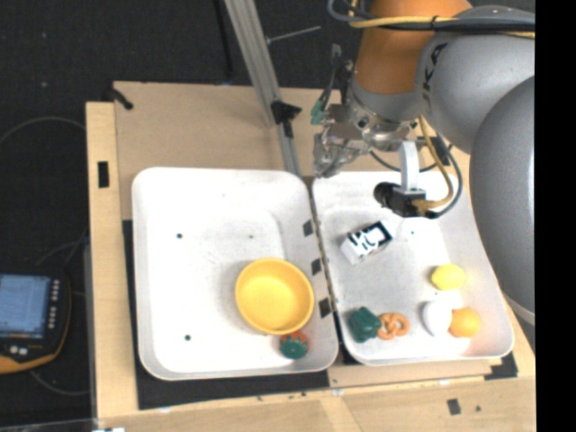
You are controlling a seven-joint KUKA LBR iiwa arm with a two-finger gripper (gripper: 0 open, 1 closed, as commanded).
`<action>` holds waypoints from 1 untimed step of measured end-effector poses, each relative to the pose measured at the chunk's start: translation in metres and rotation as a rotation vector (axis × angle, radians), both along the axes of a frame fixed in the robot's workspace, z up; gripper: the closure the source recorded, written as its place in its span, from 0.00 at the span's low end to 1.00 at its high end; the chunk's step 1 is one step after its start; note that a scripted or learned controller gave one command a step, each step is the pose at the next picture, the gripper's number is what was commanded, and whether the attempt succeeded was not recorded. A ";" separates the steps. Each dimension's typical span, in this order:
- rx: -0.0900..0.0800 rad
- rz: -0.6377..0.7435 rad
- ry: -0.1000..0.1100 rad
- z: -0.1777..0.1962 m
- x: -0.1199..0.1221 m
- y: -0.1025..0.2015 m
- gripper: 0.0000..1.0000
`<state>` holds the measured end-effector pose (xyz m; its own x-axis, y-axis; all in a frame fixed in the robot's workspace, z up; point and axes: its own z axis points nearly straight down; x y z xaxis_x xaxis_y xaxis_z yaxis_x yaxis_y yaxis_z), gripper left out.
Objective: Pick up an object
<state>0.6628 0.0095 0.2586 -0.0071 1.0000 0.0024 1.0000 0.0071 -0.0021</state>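
One white box, below gripper, apart

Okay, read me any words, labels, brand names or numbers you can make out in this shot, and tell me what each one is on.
No text here can be read.
Small white and black box in the right bin: dark printing, too blurred to read.
Handheld device at the left edge: lit blue screen, contents too small to read.
Grey arm: dark marking near the orange band, not legible.
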 end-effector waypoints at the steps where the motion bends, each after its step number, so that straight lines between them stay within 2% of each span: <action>1: -0.002 -0.001 0.000 -0.020 -0.004 0.053 1.00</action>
